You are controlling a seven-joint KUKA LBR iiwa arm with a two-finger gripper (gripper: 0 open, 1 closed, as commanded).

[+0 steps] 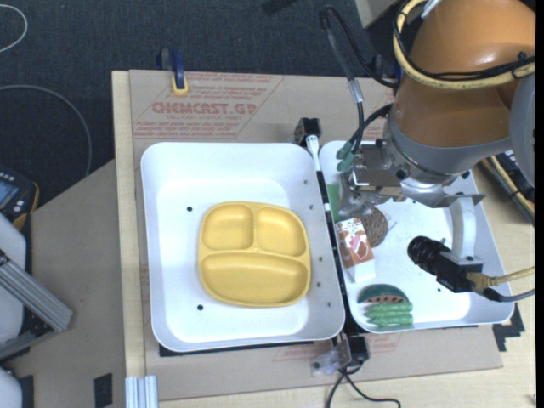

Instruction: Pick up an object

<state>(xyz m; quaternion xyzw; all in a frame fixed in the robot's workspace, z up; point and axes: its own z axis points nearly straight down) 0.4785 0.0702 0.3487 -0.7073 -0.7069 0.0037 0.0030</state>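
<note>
Your tool (pixel 367 195) hangs low over the back-left corner of the right bin (pixel 476 308). From this slanted view I cannot tell how it is set or whether it has anything, because the wrist hides most of it.

Just in front of it, against the bin's left wall, lies a small carton (pixel 354 246) with a red and white print. It looks light and stiff enough. Take it across its narrow width near the middle, as the glossy faces may slip.

A brown round piece (pixel 375 226) sits touching the carton's far end, possibly a toy cookie. A green bean-like toy (pixel 388 308) lies near the front edge, likely soft and lumpy.

The yellow divided plate (pixel 253 254) in the left bin (pixel 170 185) is broad and shallow, so only its rim offers a pinch.
</note>
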